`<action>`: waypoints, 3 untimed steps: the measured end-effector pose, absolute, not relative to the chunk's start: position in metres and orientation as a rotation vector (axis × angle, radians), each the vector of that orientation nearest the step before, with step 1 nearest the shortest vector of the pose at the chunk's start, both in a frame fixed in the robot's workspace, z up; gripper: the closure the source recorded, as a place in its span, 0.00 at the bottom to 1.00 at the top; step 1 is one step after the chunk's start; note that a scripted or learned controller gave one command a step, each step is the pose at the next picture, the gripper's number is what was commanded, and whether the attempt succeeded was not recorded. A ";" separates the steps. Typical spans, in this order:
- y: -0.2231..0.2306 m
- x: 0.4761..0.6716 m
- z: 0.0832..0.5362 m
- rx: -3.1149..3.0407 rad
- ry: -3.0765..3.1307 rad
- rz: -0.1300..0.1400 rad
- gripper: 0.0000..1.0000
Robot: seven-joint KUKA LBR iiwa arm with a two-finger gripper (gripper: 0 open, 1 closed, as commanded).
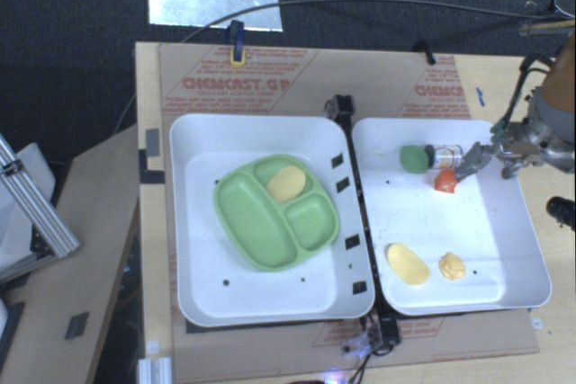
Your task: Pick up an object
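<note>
Nearest you, low in the right bin (517, 220), sit two yellow pieces: a flat oval yellow piece (408, 264) and just beside it a smaller lumpy yellow piece (452, 265), both well below the fingers (468, 159) and apart from them. Note the arm (549, 126) entering from the right edge, reaching over the right bin's upper part. You can see a metallic finger slanting down-left, its tip touching or just over a small red object (445, 183). Whether the fingers are spread or closed you cannot tell from this angle, and nothing shows clearly clamped between them. Left of the fingertip lies a clear cylinder (441, 156), and touching its far end a green ball (413, 158). Well to the left of the fingers, across the divide, the left bin (193, 193) carries a green divided plate (270, 220) with a pale yellow object (287, 183) in its upper compartment. Both bins rest on brown printed cardboard (297, 76) over the counter (504, 72).
</note>
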State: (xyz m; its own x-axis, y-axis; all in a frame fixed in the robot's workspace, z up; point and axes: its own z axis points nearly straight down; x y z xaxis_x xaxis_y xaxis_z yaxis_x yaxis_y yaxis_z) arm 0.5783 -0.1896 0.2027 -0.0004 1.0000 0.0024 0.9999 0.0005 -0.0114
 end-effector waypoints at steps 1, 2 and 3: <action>-0.189 0.581 0.210 -2.218 -2.227 -0.001 0.00; -0.191 0.572 0.162 -2.218 -2.222 0.002 0.00; -0.189 0.580 0.118 -2.215 -2.226 0.001 0.00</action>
